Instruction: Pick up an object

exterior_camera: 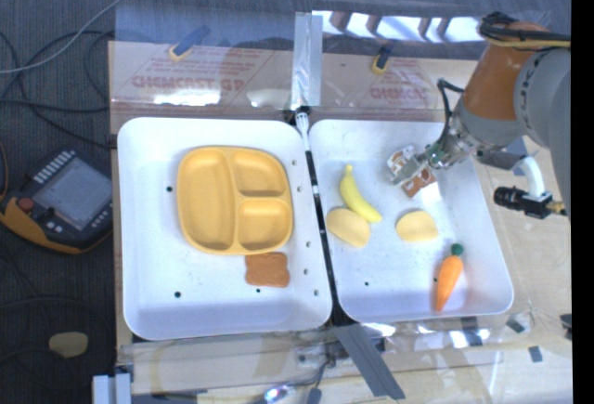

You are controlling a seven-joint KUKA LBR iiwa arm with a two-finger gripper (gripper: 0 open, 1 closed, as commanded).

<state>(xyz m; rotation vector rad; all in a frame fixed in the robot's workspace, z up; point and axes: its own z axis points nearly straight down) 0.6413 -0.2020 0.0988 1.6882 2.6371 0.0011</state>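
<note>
In the right bin [483, 235] lie a yellow banana [356, 193], a pale yellow potato-like piece [347, 226], a second pale yellow lump [417, 226] and an orange carrot [447, 277] near the front right corner. My gripper [411, 170] hangs low over the upper middle of the right bin, above and just behind the second yellow lump. Nothing shows between its tips. The grey arm with its orange band [492, 82] comes in from the upper right.
The left bin [139, 235] holds a yellow divided plate [234, 198] and a brown toast-like piece [267, 270] at its front. A clear plastic wall stands behind both bins. A teach pendant [56, 198] lies on the floor at left.
</note>
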